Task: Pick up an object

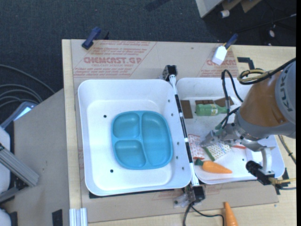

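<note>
We see the gripper (210,139) low in the right bin (197,84), but we cannot tell its state. Just below it lies the carrot (217,167); a patterned packet (217,150) sits right beside it, and the green bottle (210,109) lies above. We judge the carrot easiest: we should centre over its middle, straddle its width, and descend fully before closing

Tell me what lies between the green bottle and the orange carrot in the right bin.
In the camera view, the gripper and a patterned packet lie between the green bottle and the carrot.
</note>
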Robot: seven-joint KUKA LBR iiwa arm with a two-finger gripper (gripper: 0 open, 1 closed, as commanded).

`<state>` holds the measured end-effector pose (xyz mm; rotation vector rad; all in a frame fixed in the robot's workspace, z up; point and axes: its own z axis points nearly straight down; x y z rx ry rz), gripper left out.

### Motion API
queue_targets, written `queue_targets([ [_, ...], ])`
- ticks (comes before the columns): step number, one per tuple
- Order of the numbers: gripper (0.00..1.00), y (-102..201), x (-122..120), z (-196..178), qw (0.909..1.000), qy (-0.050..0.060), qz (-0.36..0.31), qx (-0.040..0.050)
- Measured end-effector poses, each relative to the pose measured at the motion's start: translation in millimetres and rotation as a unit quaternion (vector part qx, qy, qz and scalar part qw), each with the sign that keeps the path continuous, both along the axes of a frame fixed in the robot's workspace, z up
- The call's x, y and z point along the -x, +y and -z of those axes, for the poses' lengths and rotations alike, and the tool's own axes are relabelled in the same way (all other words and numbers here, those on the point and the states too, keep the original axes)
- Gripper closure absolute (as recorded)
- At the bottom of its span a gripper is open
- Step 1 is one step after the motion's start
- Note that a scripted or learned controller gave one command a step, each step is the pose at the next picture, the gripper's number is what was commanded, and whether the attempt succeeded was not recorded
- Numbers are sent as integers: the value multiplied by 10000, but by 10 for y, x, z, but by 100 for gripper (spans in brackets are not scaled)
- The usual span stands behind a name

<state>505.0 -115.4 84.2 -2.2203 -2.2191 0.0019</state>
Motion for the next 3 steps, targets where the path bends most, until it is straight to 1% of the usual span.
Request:
queue_targets([
  [1,100,0,-11,-102,10000,-21,4,6],
  [2,0,-6,-5,-100,10000,-11,6,10],
  [3,0,133,-421,-3,10000,-14,-8,4],
])
